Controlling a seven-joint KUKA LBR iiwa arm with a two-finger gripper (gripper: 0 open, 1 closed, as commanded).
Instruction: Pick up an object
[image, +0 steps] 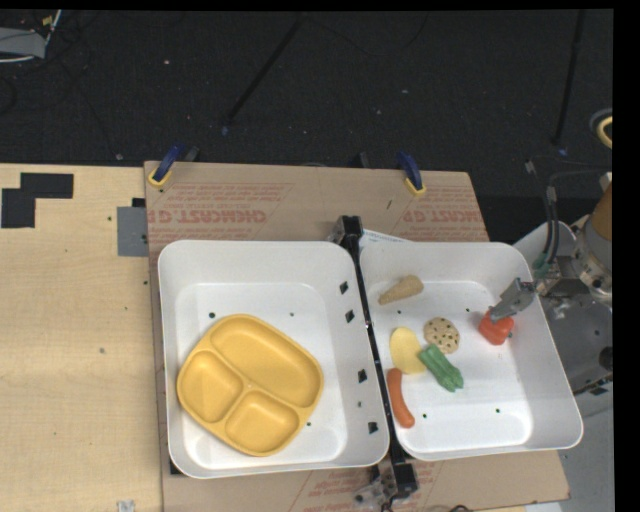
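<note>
Tomato (493, 328), the small red piece, is what I judge I'm going for: it sits just beneath the tip of my claw (512, 298), slightly toward the middle of the bin and so on the claw's far side from the arm. It looks to be touching the fingertip or nearly so, but I cannot tell from this slant whether the claw is apart or together, and nothing is visibly clamped.

Working down by size: the surface (70, 330) carries two bins. The left bin (250, 255), well away from the claw, holds a yellow tray (250, 384). The right bin (545, 420) is the one my claw reaches into, from its right rim.

Farther from the claw than the tomato lie the other pieces: a sausage (400, 397) near the divider, a green pod (441, 368), a yellow slice (405, 349), a tan pastry (401, 290) and a cookie (441, 334), which is nearest the tomato.

The tomato is round, with no long axis to align to; I judge the move is a short drop almost straight down.
</note>
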